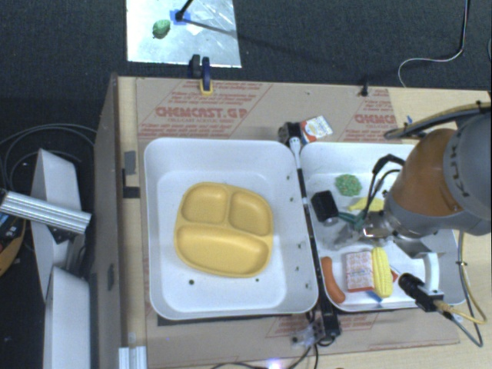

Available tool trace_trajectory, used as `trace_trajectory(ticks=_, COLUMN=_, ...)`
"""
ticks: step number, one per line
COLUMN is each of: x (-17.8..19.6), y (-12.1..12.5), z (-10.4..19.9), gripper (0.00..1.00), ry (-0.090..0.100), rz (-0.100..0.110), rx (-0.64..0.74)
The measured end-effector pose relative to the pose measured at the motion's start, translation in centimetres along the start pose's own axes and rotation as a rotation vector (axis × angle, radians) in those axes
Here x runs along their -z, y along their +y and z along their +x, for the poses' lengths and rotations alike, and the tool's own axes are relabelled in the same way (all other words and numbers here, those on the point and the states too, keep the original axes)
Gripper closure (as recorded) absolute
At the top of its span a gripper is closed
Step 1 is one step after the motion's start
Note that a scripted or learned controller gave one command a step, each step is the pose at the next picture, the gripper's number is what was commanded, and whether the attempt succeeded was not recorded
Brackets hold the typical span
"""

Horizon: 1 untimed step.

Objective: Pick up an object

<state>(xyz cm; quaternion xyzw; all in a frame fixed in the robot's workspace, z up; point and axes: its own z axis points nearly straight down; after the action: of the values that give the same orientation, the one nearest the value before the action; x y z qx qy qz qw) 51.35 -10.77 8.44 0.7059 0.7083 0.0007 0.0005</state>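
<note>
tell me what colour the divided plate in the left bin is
Yellow. The divided plate lies in the left bin, seen clearly in the camera view.

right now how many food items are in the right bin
4 visible: a green broccoli near the back, a hot dog at the front left, a wafer beside it, then corn. The arm may hide more.

A brown cardboard-covered bench (231, 102) printed with red lettering carries two shallow white plastic bins side by side, the left bin (165, 229) and the right bin (323, 156) touching.
</note>
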Motion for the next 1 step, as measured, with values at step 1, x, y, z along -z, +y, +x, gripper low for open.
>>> trace_trajectory(ticks=1, x=5.44, y=6.71, z=-1.39, gripper=0.00, ry=-0.002, rz=-0.003, rx=0.001)
